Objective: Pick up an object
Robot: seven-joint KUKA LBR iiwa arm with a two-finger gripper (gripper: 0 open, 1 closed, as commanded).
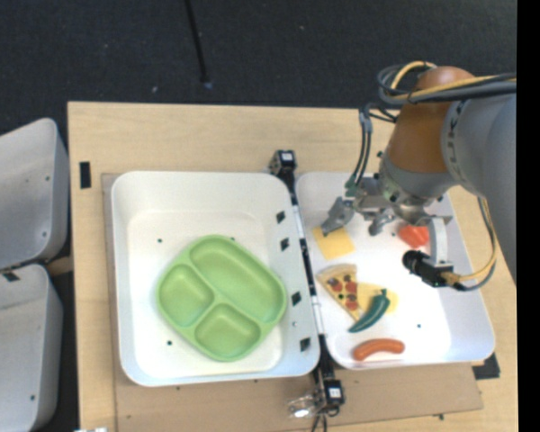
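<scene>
My gripper [358, 220] hangs over the back of the right bin [459, 327], its two fingers spread open with nothing between them. Just below its left finger [337, 216] lies a yellow cheese block [335, 242]. Further toward the front are a pizza slice [344, 288], a green pepper [371, 310] and a red sausage [378, 349]. A small red-orange piece [416, 235] sits to the gripper's right, partly hidden by the wrist.
A green divided plate [220, 297] lies in the left bin [135, 214]. A black clip and cable [427, 268] hang from the arm over the right bin. The divider wall [299, 250] runs between the bins.
</scene>
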